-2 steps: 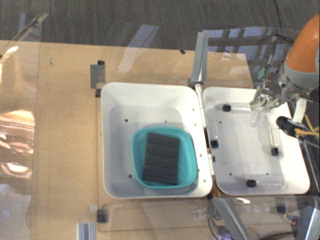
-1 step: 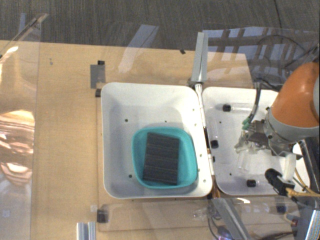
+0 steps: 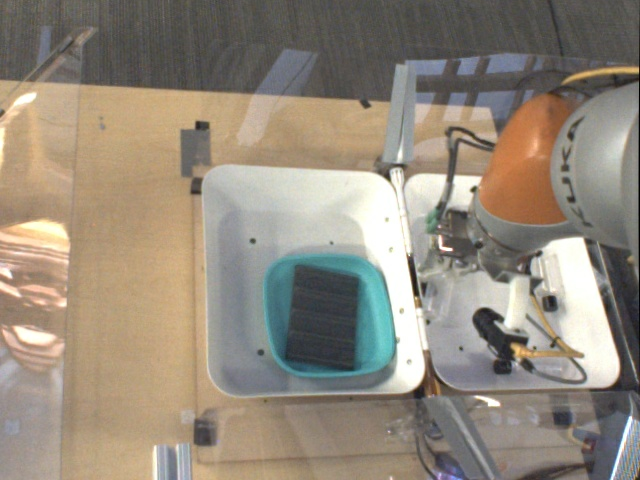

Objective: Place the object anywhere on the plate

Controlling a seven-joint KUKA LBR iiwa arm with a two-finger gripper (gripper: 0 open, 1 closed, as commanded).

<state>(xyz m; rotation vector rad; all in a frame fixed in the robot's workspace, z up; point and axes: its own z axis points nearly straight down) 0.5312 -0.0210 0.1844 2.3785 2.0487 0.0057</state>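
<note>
Dark ribbed block [image 3: 323,316] lay flat inside the teal plate [image 3: 377,313], in the left bin [image 3: 230,268]; placement looked done to me. My tool [image 3: 443,251] hung over the right bin [image 3: 590,298], near the shared wall, well apart from the block. Couldn't tell whether it was apart or together; the wrist hid it. Best finish, I judged: lift clear, keep to the right side, don't bump the plate.

Teal plate [image 3: 277,298]: shallow, rounded-square, flat on the floor of the left bin [image 3: 232,258], near its lower right corner in view. Dark grey slab [image 3: 322,316]: ribbed, rectangular, flat on the plate's middle, slightly skewed.
</note>
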